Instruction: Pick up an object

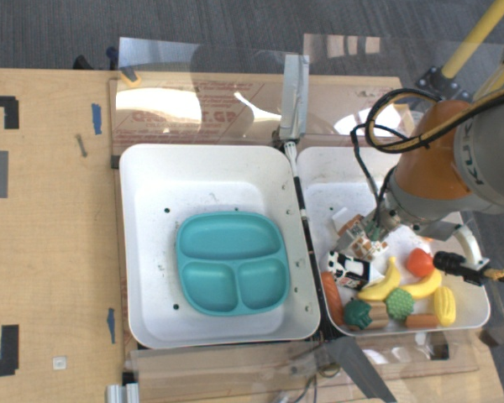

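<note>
You'll find the small black-and-white toy cow (347,268), likely light, stiff and slick, at seven o'clock from the gripper (371,227), beside the yellow plastic banana (382,284) in the right white bin (319,183); pinch it across its body.

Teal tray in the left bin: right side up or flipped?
Right side up. The tray lies flat in the left bin, its three compartments facing up with nothing in them.

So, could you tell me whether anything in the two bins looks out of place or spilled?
Nothing stands out. The teal tray lies flat in the left bin, and the toy food, like the banana, sits heaped in the right bin's near corner.
</note>
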Controlling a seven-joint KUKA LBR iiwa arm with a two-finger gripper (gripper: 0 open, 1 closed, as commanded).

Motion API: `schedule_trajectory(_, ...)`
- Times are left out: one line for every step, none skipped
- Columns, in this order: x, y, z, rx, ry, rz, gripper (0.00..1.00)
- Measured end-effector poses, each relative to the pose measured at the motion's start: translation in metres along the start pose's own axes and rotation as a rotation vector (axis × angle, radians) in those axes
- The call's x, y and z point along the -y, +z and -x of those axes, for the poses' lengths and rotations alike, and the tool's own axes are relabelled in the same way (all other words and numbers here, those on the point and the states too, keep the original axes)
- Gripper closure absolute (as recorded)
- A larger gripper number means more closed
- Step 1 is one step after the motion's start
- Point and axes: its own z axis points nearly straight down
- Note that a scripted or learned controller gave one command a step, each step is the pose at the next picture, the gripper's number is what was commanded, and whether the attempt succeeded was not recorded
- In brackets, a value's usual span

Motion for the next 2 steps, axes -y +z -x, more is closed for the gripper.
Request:
schedule_trajectory(-0.001, -0.011, 0.001, 0.004, -0.001, 0.004, 1.00)
schedule_trajectory(-0.063, -0.096, -0.057, -0.006, 0.148, -0.007, 1.00)
